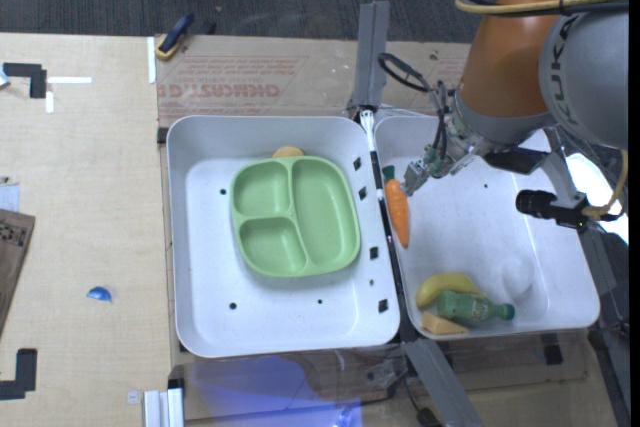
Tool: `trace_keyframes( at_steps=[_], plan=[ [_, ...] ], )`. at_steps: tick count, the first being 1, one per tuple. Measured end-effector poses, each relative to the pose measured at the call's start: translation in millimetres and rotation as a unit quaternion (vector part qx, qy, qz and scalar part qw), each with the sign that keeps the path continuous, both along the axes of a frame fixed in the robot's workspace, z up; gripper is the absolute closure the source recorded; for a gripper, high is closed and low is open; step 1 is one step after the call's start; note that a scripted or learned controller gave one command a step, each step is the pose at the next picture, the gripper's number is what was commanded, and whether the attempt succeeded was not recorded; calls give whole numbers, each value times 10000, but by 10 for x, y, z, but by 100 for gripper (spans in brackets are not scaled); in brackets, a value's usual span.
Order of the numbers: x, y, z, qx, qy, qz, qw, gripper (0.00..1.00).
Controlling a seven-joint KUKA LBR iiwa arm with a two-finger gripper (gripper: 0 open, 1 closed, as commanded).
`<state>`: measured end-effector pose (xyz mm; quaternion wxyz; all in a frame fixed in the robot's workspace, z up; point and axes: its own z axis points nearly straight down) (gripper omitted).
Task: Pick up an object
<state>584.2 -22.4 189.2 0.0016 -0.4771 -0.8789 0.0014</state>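
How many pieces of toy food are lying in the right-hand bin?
4 that I can make out: a carrot along the left wall, then a banana, a green bottle and a yellowish piece clustered at the near edge. The arm may hide more.

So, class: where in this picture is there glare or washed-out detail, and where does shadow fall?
Camera view: strong glare bleaches the right bin's far right side near the arm; a bluish sheen lies below the left bin; the green plate is evenly lit, soft shadow beneath its edge.
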Motion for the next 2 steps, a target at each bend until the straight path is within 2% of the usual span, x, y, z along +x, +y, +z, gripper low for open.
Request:
trace_keyframes(
  at_steps=[1, 2],
  plan=[
    [-363, -850, -142, -4, 3, -1394, 9902, 100],
    [-640, -1222, -989, 8, -10, -143, 9999, 100]
  ],
)
